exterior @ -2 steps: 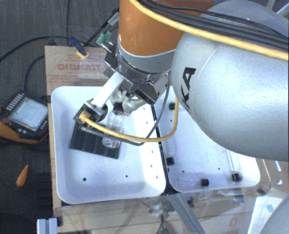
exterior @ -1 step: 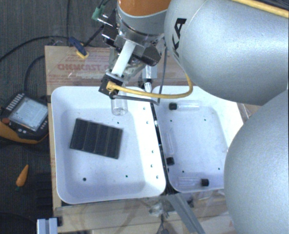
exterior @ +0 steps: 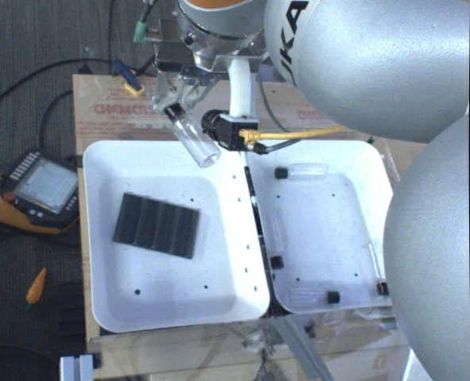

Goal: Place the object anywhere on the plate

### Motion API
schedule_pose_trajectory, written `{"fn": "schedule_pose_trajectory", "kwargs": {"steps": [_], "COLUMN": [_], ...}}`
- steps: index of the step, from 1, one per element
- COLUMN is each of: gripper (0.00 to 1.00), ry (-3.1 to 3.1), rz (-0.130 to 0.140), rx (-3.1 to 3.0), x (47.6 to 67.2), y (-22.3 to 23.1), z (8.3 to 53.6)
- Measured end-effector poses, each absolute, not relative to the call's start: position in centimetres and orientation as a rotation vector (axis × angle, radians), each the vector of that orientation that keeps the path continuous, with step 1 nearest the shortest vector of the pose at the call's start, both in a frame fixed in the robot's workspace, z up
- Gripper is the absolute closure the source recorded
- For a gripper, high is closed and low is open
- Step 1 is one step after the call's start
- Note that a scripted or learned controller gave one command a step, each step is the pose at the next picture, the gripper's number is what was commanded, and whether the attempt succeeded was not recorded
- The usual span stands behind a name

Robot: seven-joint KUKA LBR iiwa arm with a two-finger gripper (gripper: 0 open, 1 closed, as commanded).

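Tube: we saw a clear plastic vial (exterior: 194,140) with a dark cap at its upper end, see-through along its body, tilted down to the right.
Where: it hung above the back rim of the left bin (exterior: 100,213), off the floor.
Gripper: the gripper (exterior: 174,111) pinched the vial at its capped end.
Plate: we saw a dark ribbed rectangular plate (exterior: 156,225) flat on the left bin's floor, well apart from the vial.
Right bin: more clear tubes lay in the right bin (exterior: 362,173).
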State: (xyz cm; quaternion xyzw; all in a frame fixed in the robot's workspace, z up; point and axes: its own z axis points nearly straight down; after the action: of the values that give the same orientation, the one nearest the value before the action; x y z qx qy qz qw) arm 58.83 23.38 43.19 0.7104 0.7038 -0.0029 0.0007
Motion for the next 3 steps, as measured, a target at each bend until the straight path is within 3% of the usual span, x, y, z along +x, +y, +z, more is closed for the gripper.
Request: {"fn": "schedule_pose_trajectory", "kwargs": {"steps": [1, 2, 3], "gripper": [1.0, 1.0, 1.0], "ry": [1.605, 1.685, 2.282], "rz": [-0.009, -0.01, -0.01], "rx": [2.698, 2.649, 2.158], "x": [58.6, 52.4, 53.3], "y": [23.3, 23.3, 23.3], "z": [43.2, 43.2, 43.2]}}
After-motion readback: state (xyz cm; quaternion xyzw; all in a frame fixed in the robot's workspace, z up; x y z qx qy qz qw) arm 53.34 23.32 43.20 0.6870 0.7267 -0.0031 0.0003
